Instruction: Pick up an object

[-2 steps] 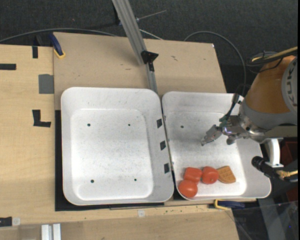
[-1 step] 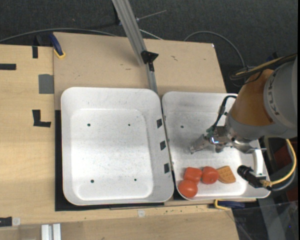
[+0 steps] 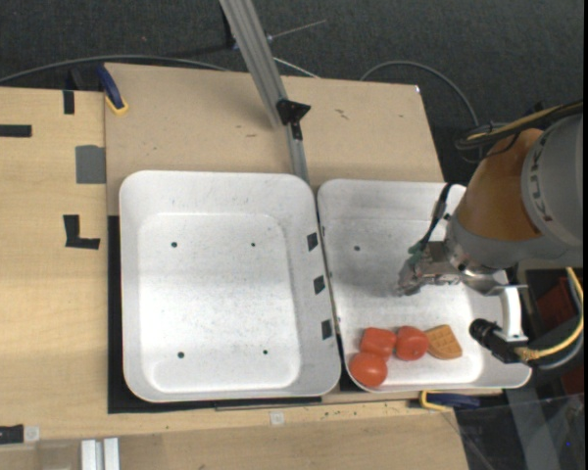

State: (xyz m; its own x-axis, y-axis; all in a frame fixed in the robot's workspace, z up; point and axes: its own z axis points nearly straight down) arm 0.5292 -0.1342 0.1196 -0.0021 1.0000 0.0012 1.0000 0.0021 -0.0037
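The arm is reaching in from the right over the right bin (image 3: 372, 213), and its gripper (image 3: 416, 280) is hanging low above the bin's bare floor, about midway down its right half. How far the gripper is open cannot be told from here, and nothing is showing in it.

The objects are lying in a short row along the right bin's near edge, the row's long axis running left to right. Two tomatoes (image 3: 377, 342) (image 3: 411, 343) are sitting side by side, touching, with a third (image 3: 368, 367) tucked just below the left one. A tan cracker (image 3: 444, 342) is lying flat at the row's right end, touching the middle tomato. All are near the gripper but apart from it.

The left bin (image 3: 216, 189) is sitting beside the right one on the bench (image 3: 39, 262).
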